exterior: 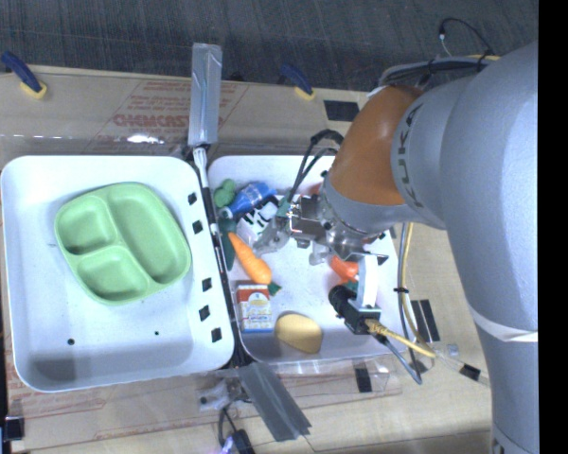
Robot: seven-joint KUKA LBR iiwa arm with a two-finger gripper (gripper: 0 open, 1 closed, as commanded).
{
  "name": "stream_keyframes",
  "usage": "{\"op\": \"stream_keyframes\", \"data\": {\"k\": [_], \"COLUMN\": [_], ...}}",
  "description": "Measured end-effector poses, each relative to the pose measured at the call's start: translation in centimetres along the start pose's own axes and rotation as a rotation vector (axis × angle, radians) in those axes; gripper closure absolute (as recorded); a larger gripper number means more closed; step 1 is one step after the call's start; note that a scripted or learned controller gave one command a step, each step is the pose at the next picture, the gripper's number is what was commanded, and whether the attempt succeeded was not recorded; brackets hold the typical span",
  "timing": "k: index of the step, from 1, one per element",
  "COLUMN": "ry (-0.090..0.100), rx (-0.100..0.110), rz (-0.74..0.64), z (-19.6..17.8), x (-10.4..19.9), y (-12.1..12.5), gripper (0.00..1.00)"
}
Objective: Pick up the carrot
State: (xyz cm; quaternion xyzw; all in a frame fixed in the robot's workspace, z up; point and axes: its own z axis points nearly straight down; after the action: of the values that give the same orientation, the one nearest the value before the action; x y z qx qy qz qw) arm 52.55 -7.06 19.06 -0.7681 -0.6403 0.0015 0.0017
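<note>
On the counter [95, 112], the left bin [38, 348] holds a green divided plate [123, 242], tilted toward the lower right. In the right bin [265, 170], close to the wall shared with the left bin, the carrot [249, 260] lies flat on the white floor; its long axis runs diagonally, narrow tip toward the upper left and thick end with a green stub toward the lower right. Above it sit a blue bottle [251, 197] and a green item [226, 194]. Just below the carrot are a small red-and-white carton [255, 308] and a yellow potato-like piece [298, 333]. Right of the carrot, apart from it, hangs the claw [308, 227], under the orange wrist band [374, 159]; whether it is spread or closed cannot be told. An orange-red object [344, 270] lies beneath the arm.
</note>
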Motion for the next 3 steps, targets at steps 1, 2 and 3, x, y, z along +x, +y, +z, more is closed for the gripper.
{"op": "stream_keyframes", "data": {"k": [1,2,3], "ry": [0.002,0.004,0.001], "rx": [-0.008,-0.008,-0.004], "rz": [-0.052,-0.059,-0.147], "z": [9.5,8.5,-5.0], "x": [-3.8,-3.5,2.7], "y": [-1.3,-1.2,2.3], "gripper": [0.0,1.0,1.0]}}
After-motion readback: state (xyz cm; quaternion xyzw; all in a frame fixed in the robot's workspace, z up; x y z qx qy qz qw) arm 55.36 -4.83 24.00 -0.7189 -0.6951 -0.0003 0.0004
